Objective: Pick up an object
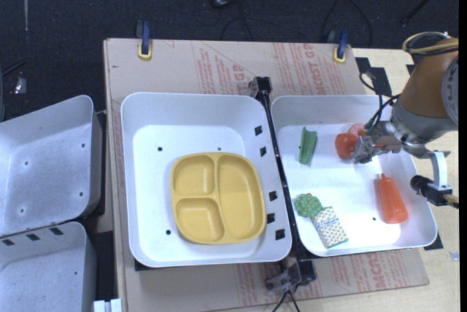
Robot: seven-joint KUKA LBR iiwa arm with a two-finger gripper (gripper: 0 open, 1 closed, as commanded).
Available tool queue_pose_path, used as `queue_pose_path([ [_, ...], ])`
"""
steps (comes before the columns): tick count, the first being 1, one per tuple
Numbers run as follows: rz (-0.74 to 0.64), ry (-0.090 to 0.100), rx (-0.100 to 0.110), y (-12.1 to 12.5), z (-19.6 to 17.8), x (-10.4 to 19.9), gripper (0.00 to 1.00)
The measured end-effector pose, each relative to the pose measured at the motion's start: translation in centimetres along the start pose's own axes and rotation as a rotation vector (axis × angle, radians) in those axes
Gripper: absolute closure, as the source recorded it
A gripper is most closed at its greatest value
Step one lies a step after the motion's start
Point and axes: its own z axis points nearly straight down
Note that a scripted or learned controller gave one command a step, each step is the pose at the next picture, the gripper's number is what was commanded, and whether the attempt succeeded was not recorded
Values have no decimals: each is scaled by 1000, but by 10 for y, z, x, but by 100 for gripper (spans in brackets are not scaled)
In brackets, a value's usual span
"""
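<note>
Bench (182,63) was cardboard-topped, carrying two white bins side by side over a dark floor with loose cables. Left bin (146,121) held a yellow divided tray (217,197). Right bin (328,110) held the candidates: a green stick (308,145) near its left wall, a green lump (307,204) touching a patterned packet (330,227) near the front, an orange bottle-like piece (391,199) toward the right, and a red-orange object (346,143) near the back. Arm (429,95) came in from the right, with the gripper (365,148) low in the right bin, right beside the red object and apparently touching it. Couldn't tell if the jaws were apart or together; too blurred and crowded there, and nothing was clearly seen between them. Risks as I judged them: the tips sat at the object's right edge rather than straddling it, so closing could just nudge it left or pinch a corner and let it slip on lift. The rounded shape could squirt out too. The bottle was near, but probably out of the way.
</note>
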Motion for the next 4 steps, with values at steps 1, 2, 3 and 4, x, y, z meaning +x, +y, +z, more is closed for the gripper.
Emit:
queue_pose_path([
  [1,-2,0,-3,-2,-45,5,100],
  [2,-2,-1,-5,-3,-108,7,100],
  [3,-2,0,-2,-2,-135,7,100],
  [4,-8,3,1,-3,-144,65,100],
])
